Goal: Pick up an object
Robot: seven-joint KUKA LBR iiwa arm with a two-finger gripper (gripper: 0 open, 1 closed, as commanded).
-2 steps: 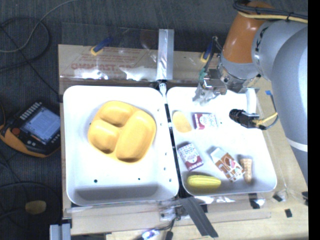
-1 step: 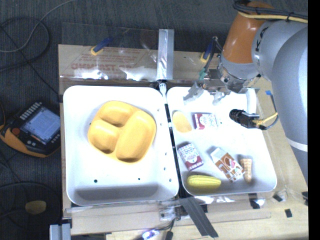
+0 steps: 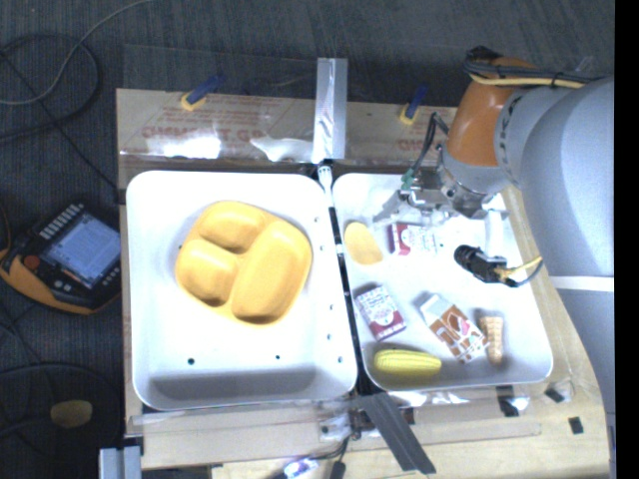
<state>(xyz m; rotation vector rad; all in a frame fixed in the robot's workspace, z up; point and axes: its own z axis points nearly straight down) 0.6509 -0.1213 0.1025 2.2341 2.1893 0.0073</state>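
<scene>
Starting at the bottom of the frame, a yellow corn cob (image 3: 406,364) lies along the lower edge of the right bin (image 3: 527,289). Just above it, toward the lower right, a small cone (image 3: 492,335) stands beside an orange-and-white box (image 3: 451,327), the two close together but whether they touch I cannot tell. Left of that box, a red carton (image 3: 380,309) lies tilted near the wall between the bins.

Across that wall, the left bin (image 3: 230,367) holds one thing, a big yellow lumpy loaf (image 3: 243,260), sitting in the middle with bare white floor below it.

Higher in the right bin, a pale yellow oval (image 3: 362,243) rests against the dividing wall. Just right of it lies a small red-and-white packet (image 3: 402,238), the object closest to me.

My gripper (image 3: 424,200) sits over the upper part of the right bin, just above the packet in the frame. Whether it is released or clenched I cannot tell, and I see nothing held in it. Whether it touches the packet is not clear either. My arm (image 3: 479,138), with its orange band, comes in from the upper right.

Off the bench, at the left edge of the frame, a handheld screen unit (image 3: 75,257) lies on the dark floor. At the top edge of the bench sit two blue-and-yellow clamps (image 3: 203,91).
</scene>
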